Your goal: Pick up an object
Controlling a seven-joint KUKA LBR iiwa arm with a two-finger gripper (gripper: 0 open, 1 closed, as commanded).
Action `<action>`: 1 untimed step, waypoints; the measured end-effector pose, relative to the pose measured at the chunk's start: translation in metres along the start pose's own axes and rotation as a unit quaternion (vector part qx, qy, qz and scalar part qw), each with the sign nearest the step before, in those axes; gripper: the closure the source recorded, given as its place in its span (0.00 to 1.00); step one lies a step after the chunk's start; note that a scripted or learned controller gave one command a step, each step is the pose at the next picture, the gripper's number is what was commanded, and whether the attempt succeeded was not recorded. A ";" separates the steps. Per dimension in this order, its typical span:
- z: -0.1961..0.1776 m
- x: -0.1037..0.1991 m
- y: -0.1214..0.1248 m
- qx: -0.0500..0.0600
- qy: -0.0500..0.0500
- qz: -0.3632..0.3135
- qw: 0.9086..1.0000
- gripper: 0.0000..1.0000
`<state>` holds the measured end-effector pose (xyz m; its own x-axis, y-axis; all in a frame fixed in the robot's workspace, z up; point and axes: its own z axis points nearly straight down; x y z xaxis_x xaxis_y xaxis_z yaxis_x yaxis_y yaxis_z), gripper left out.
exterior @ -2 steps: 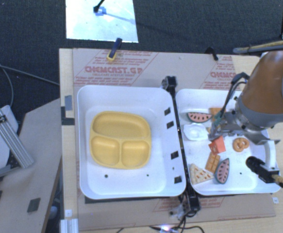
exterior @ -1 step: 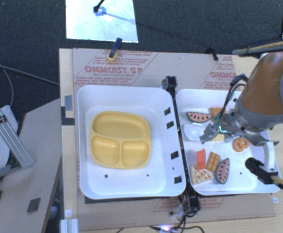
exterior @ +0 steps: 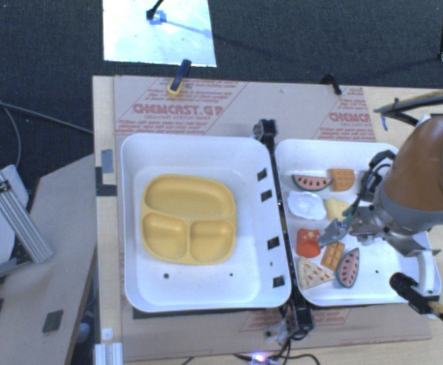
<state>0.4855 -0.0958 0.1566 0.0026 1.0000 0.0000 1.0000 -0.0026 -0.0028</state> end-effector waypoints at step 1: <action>0.055 0.009 0.000 0.000 0.001 -0.002 1.000 0.00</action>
